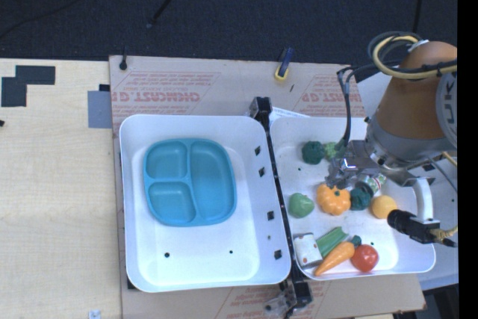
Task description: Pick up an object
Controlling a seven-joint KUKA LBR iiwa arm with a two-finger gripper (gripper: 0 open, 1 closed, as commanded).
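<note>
A blue three-compartment tray [190, 182] lies flat in the left white bin [142, 250], toward its far side. The bin rests on a cardboard sheet [187, 90] bearing red print. A blue-and-yellow clamp [284, 64] sits at the cardboard's far edge.

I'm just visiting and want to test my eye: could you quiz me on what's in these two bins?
1. True or false: the blue divided plate lies in the same bin as the toy food.
2. Which lies nearest the pincer? A) orange pepper B) carrot C) tomato
3. Fill in: the carrot lies beside the red ____.

Key: 1 false, it sits in the left bin, the food in the right bin; 2 A; 3 tomato.
</note>
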